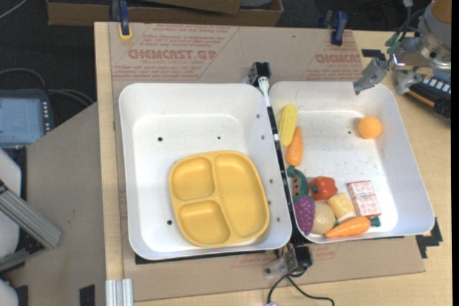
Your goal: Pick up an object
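Two white bins [136,111] sit side by side on the counter. My hand [373,74] hovers over the right bin's far rim, grasping nothing, fingers apparently spread, ready to descend. An orange [370,127] lies nearest, apart from the toy food pile [326,208].

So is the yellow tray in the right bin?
No, the yellow tray lies in the left bin; the right bin holds the toy food.

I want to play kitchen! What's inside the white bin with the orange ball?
The right bin holds the orange ball, corn, two carrots, a red pepper, purple grapes and a small box. They are piled, so anything underneath is hidden.
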Motion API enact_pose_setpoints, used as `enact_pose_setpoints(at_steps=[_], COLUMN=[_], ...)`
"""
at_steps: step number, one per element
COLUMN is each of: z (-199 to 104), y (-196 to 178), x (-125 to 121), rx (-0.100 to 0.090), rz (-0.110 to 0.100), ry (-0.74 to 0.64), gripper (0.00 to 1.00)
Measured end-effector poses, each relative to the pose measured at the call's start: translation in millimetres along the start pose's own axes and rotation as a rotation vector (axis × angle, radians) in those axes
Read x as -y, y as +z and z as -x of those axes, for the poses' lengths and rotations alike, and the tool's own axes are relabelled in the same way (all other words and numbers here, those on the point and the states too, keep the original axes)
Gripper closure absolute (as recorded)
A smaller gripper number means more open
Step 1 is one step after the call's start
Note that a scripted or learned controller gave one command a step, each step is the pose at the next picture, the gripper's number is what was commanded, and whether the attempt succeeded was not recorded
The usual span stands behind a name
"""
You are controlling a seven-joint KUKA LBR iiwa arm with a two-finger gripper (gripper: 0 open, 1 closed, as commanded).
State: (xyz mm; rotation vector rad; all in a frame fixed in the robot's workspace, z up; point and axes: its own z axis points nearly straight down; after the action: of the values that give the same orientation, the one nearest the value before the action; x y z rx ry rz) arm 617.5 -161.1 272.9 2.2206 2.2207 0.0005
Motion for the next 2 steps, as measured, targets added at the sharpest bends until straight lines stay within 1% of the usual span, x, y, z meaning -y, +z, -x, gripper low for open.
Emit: enact_pose_setpoints(at_steps=[1,2], z=[41,56], y=[65,92], x=[19,12], rx=[-0.002,-0.001], rz=[-0.008,-0.005], ry=[0.004,0.001], gripper=[0.0,0.0])
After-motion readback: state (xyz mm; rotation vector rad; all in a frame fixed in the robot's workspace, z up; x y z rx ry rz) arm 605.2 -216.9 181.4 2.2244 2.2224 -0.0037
